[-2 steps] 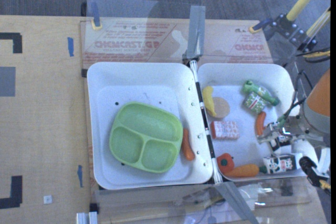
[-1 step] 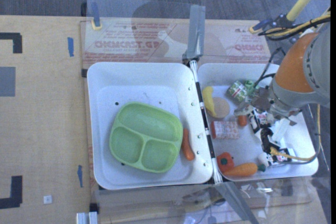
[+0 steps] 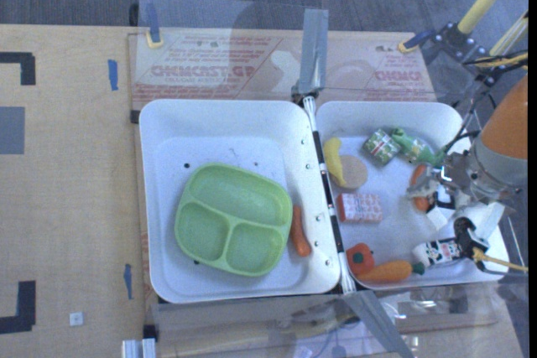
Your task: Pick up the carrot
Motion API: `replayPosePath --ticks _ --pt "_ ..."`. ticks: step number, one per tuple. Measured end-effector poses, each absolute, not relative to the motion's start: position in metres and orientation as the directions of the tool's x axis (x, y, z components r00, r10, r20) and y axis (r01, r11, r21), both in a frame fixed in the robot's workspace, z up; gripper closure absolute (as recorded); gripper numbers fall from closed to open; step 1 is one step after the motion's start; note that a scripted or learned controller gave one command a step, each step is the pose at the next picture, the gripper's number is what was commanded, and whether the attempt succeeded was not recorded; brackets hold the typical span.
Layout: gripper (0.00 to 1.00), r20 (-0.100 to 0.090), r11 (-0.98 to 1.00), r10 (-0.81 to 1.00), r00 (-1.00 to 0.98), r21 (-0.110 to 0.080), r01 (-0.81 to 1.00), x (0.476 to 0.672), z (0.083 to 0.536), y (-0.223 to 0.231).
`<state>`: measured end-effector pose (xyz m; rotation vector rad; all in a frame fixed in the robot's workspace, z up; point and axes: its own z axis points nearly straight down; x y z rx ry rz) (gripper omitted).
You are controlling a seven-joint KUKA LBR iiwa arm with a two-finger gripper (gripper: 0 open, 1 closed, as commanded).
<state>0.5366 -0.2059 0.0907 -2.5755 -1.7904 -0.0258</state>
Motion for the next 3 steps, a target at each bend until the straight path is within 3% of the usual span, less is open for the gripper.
replayPosePath --ticks 1,2,3 --pt "0.0 -0.003 0.157 0.988 -0.157 0.006 0.988 0.6 0.086 -0.171" --pt "0.0 -0.001 0.486 0.874 -0.486 -0.01 0.874 0.627 0.087 -0.123" --pt "0.0 0.02 0.209 0.978 -0.209 -0.05 0.977 0.654 0.081 -0.161"
